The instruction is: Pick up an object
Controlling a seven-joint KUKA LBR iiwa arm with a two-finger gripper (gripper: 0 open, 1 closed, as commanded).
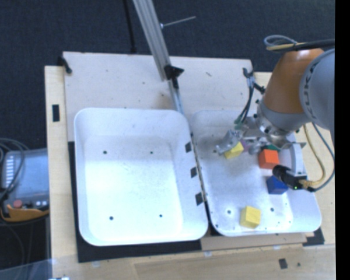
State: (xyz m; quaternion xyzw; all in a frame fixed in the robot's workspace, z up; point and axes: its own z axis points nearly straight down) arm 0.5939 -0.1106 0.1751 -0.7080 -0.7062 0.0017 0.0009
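Two bins sat side by side, and the arm (291, 86) was over the right bin (221, 179). Its gripper (232, 146) looked pinched on a yellow block (234, 150) near the bin's top, with another yellow cube (250, 216), an orange block (269, 158) and a blue one (276, 185) lying apart.

No text, label or number can be read anywhere, perhaps because the view is too coarse.
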